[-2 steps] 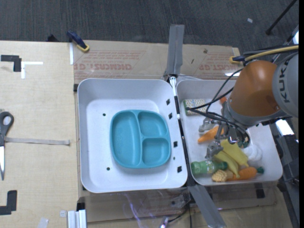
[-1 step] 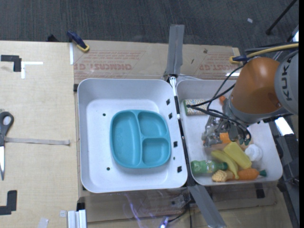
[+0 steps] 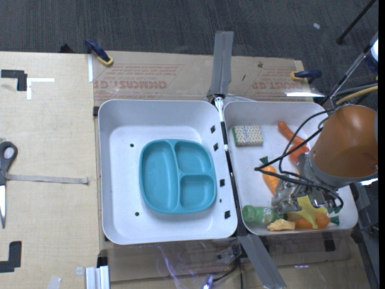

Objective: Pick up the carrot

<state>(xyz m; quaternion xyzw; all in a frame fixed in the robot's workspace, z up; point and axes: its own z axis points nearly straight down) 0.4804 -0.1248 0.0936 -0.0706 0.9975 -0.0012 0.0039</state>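
Two shallow white bins sit side by side — the left bin (image 3: 108, 161) holds a teal divided plastic plate (image 3: 178, 176), the right bin (image 3: 252, 110) a crowd of toy food. Low in the right bin, the two-finger gripper (image 3: 287, 202) hangs near the front wall, hemmed in by a green piece (image 3: 257, 214) to its left and yellow and orange pieces on its other side; whether it is open I cannot tell. Beyond it lies open floor around a speckled block (image 3: 248, 135). One long orange carrot (image 3: 293, 138) rests behind the gripper — slanted, partly under cables, untouched.
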